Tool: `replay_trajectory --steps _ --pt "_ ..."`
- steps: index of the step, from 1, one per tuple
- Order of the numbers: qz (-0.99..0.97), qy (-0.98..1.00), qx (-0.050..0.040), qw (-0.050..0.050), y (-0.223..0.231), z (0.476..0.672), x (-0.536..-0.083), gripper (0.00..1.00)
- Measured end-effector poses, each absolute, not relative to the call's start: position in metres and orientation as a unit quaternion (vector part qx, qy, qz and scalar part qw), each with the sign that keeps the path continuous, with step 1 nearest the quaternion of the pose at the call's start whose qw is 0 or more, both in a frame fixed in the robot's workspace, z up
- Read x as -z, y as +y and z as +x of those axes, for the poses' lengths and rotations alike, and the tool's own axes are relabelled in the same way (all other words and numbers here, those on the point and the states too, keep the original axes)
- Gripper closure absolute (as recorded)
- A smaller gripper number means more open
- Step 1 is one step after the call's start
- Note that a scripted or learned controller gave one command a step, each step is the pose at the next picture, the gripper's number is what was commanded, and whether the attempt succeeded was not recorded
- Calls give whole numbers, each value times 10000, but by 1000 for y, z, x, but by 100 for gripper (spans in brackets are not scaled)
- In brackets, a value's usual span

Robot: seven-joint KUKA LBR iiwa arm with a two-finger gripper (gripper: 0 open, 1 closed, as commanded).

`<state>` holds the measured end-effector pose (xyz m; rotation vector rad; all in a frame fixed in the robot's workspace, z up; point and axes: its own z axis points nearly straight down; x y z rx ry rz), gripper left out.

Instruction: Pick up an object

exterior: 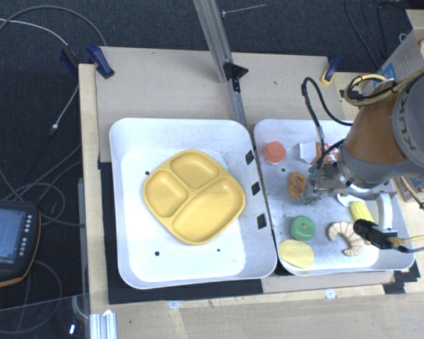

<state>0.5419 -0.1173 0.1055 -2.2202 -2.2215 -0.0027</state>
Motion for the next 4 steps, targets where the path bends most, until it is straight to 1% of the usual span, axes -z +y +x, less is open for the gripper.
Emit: replay_trajectory --steps 1,2,3,4 --pt "-7068 -7074 19 -31 -124 552 -160 100" --pt "-7067 -7075 20 -29 -125 543 -213 100" --pt "-7063 -7079 28 -42 -122 544 -277 100" --pt "-7043 -7099 20 -8 -68 552 -281 100"
